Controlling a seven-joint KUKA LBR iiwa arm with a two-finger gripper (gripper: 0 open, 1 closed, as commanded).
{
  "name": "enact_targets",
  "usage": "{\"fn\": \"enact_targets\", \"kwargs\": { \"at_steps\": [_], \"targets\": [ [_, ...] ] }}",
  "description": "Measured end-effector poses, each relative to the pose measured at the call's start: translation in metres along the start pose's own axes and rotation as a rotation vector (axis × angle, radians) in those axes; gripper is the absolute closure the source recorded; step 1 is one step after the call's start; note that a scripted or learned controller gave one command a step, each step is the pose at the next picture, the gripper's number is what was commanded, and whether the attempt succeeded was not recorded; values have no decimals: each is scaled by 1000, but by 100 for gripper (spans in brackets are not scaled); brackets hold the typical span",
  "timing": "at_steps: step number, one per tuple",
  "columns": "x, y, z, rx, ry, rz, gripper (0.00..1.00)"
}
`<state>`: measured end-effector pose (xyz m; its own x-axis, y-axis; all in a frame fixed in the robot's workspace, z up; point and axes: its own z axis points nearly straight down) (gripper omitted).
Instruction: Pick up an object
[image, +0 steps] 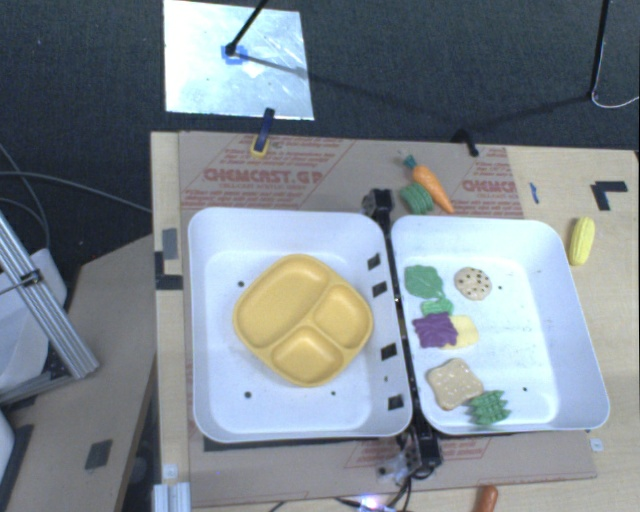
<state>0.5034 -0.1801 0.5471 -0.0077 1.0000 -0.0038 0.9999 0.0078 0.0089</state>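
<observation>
Toys are being displayed in the right bin (560, 260): a cookie (472, 283), a cracker (454, 383), green pieces and a purple piece (434, 329). A yellow tray (303, 319) is being carried by the left bin (215, 300). A carrot (432, 184) is lying on the desk (330, 165).

You have two shallow white plastic bins side by side: the left bin (215, 400) holds a yellow three-compartment plastic tray (303, 318). In the right bin (570, 330), toward its left side, lie a round chocolate-chip cookie toy (473, 283), a green leafy toy (423, 282), a purple toy (434, 329) and a tan cracker toy (454, 383). Behind the bins, on the bench, rests an orange toy carrot (432, 184).
</observation>
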Motion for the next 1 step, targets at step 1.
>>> {"fn": "enact_targets", "kwargs": {
  "at_steps": [1],
  "targets": [
    [-27,6,13,6,2,8,100]
  ]
}}
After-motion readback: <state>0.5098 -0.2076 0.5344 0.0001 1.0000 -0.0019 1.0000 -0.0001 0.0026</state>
